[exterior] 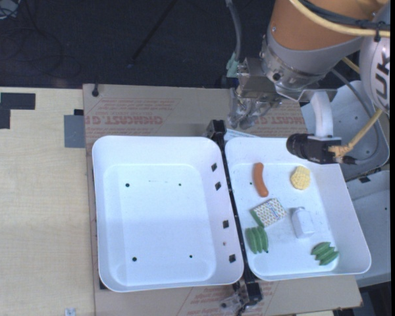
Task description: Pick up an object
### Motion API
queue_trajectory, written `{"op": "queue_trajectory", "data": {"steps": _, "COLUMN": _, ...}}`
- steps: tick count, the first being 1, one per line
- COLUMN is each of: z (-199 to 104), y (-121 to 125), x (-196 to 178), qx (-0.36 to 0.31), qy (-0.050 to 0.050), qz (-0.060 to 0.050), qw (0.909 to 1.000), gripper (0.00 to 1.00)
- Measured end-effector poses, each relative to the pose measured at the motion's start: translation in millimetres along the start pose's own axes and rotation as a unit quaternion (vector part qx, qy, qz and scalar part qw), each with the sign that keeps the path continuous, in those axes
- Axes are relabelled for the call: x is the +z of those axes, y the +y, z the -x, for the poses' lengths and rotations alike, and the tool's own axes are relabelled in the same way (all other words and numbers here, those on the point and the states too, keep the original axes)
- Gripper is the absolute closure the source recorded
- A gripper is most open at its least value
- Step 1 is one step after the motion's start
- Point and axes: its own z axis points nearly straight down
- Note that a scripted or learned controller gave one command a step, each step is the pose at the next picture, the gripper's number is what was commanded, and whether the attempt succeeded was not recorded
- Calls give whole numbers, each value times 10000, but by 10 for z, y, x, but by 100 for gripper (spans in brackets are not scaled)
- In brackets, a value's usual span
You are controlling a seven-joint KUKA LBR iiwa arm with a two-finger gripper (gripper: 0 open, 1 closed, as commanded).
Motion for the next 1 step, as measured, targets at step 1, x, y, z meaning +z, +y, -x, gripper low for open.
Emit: {"op": "queue_trajectory", "data": {"steps": 1, "z": -427, "y": -872, "x": 1232, "qx": -10, "qy": -20, "qz": -136, "qw": 9999, "gripper": 100}}
